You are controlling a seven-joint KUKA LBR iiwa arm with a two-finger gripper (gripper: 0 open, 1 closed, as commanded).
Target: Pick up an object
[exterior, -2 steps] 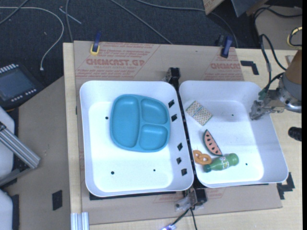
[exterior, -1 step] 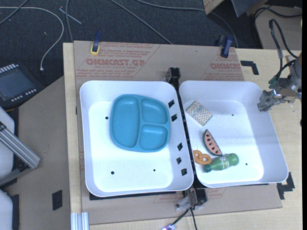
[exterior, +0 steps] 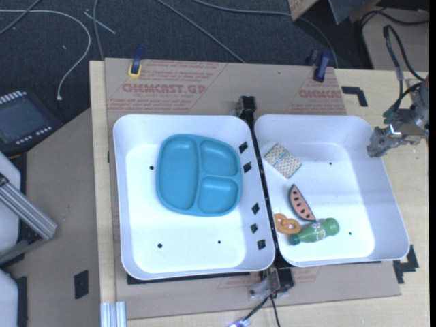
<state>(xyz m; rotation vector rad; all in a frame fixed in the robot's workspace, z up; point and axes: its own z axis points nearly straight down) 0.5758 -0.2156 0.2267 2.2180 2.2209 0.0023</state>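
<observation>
Where clamps grip, brown board (exterior: 170, 80) reads "CHEMCAST GP".

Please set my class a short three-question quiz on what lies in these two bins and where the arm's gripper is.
1. True or false: the blue divided plate lies in the left bin.
2. Which item lies closest to the green bottle? A) patterned packet B) orange ring C) blue divided plate
3. Fill in: the gripper is at the right bin's ____ edge.

Key: 1 true; 2 B; 3 right. The watermelon slice lies between packet and bottle.
</observation>
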